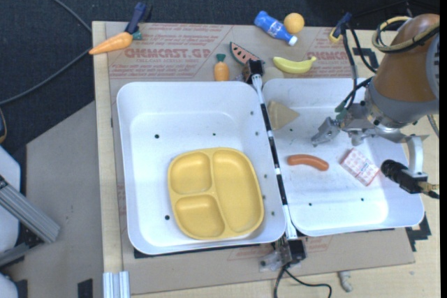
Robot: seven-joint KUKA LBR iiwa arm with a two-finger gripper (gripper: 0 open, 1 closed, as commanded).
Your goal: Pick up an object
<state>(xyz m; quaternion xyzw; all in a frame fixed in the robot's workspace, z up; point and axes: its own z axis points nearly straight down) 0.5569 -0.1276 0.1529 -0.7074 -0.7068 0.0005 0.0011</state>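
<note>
Here, nearest the camera, a yellow divided plate [215, 192] fills the front of the left bin [140, 115]. In the right bin [335, 220], the sausage [308, 162] lies on open floor — well off every wall, with a patterned packet [359, 167] just beside it. The gripper [328, 130] hovers above, fingers released, grasping nothing; a tan wedge [281, 114] lies against the dividing wall. Farther back on the table [167, 52]: banana [294, 65], bottle [274, 27], carrot [112, 45].
</note>
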